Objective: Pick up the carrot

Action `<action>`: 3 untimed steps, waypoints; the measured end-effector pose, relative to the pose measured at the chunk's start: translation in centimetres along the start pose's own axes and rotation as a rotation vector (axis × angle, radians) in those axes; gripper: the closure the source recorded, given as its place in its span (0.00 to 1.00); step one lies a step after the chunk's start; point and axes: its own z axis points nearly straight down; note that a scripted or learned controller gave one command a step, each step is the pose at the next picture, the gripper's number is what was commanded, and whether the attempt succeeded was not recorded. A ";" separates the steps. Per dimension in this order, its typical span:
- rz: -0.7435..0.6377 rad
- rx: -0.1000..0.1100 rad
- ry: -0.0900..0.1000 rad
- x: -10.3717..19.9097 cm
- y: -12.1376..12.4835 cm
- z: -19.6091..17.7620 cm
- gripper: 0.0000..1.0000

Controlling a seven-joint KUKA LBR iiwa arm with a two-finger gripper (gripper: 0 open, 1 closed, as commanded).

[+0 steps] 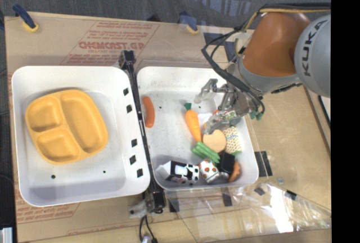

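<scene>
Two white bins: left bin [22, 180] has one yellow three-section tray [66, 125], right bin [169, 76] one sausage [148, 111], one carrot [193, 124] mid-bin untouched, toy pile [211, 160] at near edge, gripper [224, 107] just right of carrot, jaws state unclear.

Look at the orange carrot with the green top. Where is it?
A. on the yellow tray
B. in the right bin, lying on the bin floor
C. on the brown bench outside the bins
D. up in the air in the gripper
B: the carrot lies on the floor of the right bin, just left of the gripper, while the yellow tray sits in the other bin.
</scene>
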 end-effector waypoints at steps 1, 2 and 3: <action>0.025 -0.002 -0.001 -0.6 1.2 11.7 0.00; 0.016 -0.001 -0.004 -0.8 1.4 10.6 1.00; -0.191 0.001 -0.008 8.2 -0.6 11.1 1.00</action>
